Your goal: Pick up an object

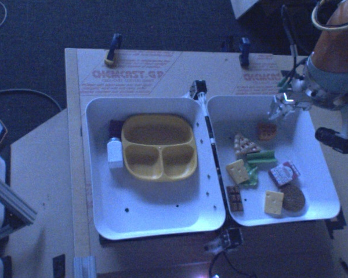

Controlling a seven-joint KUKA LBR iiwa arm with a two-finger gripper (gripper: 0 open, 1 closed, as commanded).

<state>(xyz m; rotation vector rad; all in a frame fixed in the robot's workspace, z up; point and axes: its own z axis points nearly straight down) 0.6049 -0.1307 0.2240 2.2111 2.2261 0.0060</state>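
The surface (75,155), a pale board clamped at its upper edge, carries two shallow white bins side by side, which keeps the small goods corralled within the arm's reach. The left bin (98,213), at centre-left of the frame, holds a yellow divided tray (158,146) lying flat, with a small white bottle (115,152) just beside its left edge and a dark item tucked behind that.

The right bin (319,155) holds the pickable toy food, scattered loosely so each piece can be approached from above: an orange-brown piece (267,131) near the top, a pizza-like wedge (242,144), green beans (260,157), two cheese squares (237,171) (273,202), a chocolate bar (235,198), a red-and-white packet (283,174) and a round brown cookie (293,198).

The arm enters from the upper right, and its pincer (282,106) sits over the upper part of the right bin, near the orange-brown piece, probably lining up on it. Nothing shows between its fingers; whether they are spread or closed I cannot tell in this dim view.
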